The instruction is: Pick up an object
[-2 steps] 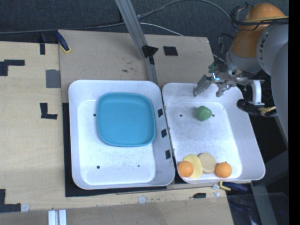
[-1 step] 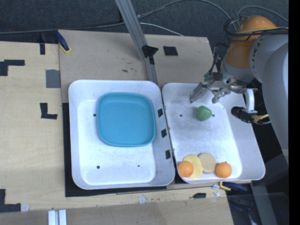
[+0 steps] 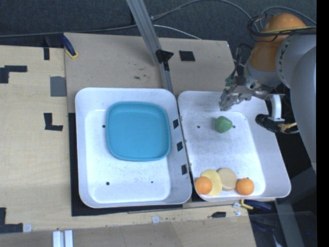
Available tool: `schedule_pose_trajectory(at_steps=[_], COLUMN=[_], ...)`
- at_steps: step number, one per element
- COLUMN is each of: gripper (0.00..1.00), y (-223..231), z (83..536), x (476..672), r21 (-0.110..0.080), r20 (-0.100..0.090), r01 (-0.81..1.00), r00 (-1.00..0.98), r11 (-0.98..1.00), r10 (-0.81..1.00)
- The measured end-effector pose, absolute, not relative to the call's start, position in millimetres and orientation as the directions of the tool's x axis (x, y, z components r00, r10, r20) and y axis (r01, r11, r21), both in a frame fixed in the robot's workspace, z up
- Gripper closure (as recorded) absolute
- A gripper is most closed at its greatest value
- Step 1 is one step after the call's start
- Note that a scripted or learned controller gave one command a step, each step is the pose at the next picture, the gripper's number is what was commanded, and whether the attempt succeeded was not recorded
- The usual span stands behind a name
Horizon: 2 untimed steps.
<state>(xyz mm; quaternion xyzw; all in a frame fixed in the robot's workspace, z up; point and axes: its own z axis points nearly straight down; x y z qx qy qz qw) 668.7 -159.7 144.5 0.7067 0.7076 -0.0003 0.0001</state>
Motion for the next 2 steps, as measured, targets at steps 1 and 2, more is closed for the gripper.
schedule_pose_trajectory(at_steps=[1, 2], gripper=[1.0, 1.0], y=[-156.5, -148.9], z=[207.3, 264.9], x=[669.4, 664.7], r21=[0.005, 0.005], r20=[-0.001, -0.001], r01=[1.0, 1.0], r00=[-0.001, -0.001], r11=[0.001, 0.001], r10=[1.0, 1.0])
